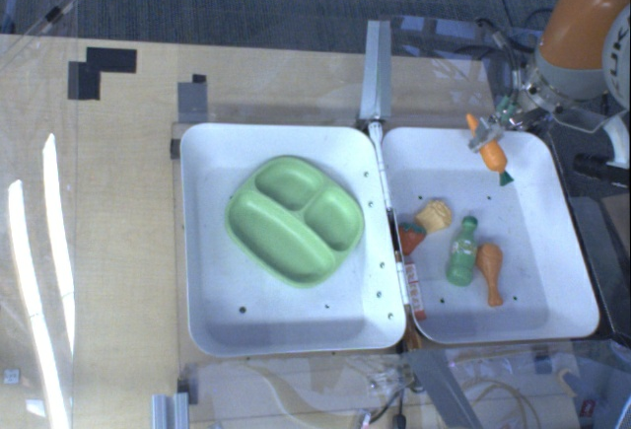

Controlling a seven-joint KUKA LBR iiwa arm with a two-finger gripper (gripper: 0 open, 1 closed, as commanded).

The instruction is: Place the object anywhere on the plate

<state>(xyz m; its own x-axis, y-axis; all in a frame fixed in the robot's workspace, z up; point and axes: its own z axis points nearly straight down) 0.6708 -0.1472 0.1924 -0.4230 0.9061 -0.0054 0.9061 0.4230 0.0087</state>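
Looking down on the bench, we start with the two white bins: the left bin (197, 319) lies well off to the far side of the pincer (505, 113), and the right bin (562, 319) spreads just below it. In the left bin sits the green plate (296, 218), a three-part dish, tilted a little, well apart from the pincer and across the divider from it.

The arm (582, 23), grey with its orange band, reaches in over the right bin's upper corner. Whether the pincer is open, closed or gripping we cannot tell; its tips are too small and cluttered to read.

Right at the pincer, touching or nearly so, hangs a toy carrot (492, 154), orange with a green tip pointing away from the pincer; we judge this to be the object in hand, though contact is not plain. It looks light, stiff plastic, smooth and likely slippery, tapering, so we would take it across its thicker middle rather than the narrow end.

Further below the pincer, on the bin floor, lie a green bottle (461, 251), an orange drumstick (489, 271) just beside it, a pale yellow piece (433, 215), and a small red item (410, 240) near the divider.
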